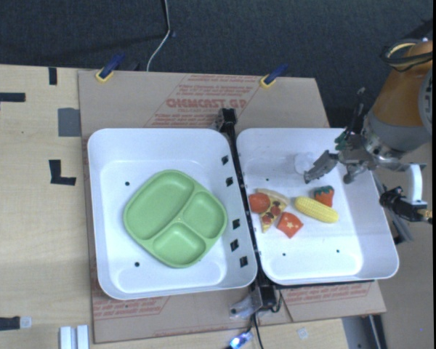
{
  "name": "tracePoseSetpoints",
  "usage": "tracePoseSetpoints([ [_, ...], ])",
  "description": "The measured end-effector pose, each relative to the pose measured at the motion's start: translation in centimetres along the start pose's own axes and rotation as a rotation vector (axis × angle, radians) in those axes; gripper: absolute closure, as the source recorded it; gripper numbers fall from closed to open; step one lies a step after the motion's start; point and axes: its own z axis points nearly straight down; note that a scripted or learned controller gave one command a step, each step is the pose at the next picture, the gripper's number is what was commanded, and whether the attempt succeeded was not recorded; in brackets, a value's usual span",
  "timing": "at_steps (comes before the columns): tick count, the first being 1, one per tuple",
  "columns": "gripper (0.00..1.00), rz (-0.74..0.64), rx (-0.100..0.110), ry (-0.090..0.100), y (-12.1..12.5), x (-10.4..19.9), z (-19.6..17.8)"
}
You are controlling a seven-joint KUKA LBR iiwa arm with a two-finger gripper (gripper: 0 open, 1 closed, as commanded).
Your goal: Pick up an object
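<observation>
Toy corn cob (317,209) lies in the right bin (349,264), just right of its centre, a strawberry (323,194) touching at 12 o'clock, pizza slice (270,208) at 9 o'clock. The gripper (333,167) hangs at 1 o'clock, fingers spread, pinching nothing.

The arm (407,86) runs off the frame's right edge.

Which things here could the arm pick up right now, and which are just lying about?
For the job, in the right bin:
corn cob
pizza slice
tomato
red wedge
strawberry
gripper above them

Lying about:
green divided plate in the left bin
cardboard sheet
</observation>
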Motion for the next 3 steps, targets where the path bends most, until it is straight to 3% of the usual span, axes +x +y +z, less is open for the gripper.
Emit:
tracePoseSetpoints([
  [1, 0.0, -0.004, -0.014, -0.003, 0.3, 0.1, -0.9],
  [3, 0.0, -0.004, -0.012, -0.003, 0.8, 0.0, 8.4],
])
